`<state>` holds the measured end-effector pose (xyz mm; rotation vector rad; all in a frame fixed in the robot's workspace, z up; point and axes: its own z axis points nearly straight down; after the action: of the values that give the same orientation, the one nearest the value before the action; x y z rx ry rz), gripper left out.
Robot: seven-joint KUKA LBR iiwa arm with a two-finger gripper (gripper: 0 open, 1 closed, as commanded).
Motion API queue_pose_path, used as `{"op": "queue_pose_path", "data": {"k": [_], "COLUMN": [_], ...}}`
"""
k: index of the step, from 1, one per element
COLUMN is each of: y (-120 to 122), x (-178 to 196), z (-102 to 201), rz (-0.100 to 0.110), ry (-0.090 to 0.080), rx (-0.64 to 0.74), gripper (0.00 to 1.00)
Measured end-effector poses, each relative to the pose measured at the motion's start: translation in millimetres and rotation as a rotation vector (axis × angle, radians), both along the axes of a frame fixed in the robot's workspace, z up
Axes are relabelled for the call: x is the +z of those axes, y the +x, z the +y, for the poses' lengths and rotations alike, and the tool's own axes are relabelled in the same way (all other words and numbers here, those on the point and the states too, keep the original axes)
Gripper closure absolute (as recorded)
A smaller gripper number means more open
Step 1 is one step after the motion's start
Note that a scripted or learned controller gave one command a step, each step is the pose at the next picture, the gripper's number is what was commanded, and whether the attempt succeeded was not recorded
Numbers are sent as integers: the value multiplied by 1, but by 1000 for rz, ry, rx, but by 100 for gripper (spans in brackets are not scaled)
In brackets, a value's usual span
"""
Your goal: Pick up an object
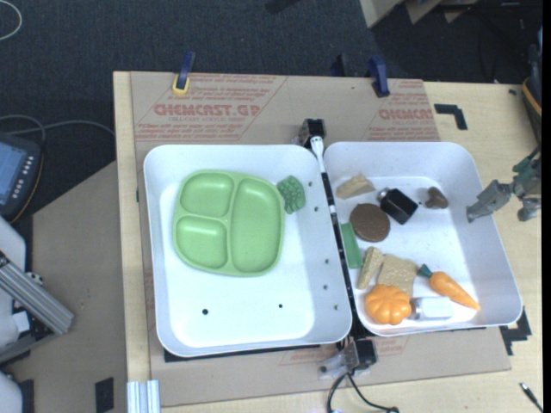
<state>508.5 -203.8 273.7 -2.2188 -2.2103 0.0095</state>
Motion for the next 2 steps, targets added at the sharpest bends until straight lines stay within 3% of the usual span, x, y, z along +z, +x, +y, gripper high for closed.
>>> {"op": "queue_pose_path", "data": {"k": [1, 2], "y": [2, 4], "x": [6, -41], "z": [1, -7], "rz": [-12, -6], "ry": [-3, 0], "rx": [4, 3], "gripper": [0, 0]}}
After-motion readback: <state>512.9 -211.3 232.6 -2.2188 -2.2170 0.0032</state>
